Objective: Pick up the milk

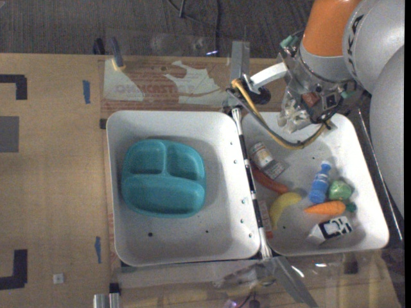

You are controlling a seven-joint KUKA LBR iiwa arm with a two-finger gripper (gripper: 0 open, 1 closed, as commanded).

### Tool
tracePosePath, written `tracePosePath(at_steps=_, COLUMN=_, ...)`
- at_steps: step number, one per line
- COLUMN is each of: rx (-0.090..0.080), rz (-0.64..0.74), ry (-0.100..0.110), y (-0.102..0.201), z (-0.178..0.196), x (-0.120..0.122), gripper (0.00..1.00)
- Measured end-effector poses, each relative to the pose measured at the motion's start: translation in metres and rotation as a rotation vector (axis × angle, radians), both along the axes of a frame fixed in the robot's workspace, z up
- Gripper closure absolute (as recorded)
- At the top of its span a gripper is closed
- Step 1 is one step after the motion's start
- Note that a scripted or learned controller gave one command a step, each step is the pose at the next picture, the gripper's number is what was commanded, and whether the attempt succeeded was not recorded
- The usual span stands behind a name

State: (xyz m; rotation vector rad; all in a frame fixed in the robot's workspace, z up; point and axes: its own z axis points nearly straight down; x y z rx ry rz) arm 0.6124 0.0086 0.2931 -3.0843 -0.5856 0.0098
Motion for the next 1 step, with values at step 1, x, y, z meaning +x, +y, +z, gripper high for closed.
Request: tracePosePath(at_steps=1, rx=0.0, rz=0.092, ry=-0.003, y=0.0379, z=-0.0097, x=0.0176, gripper=1.0)
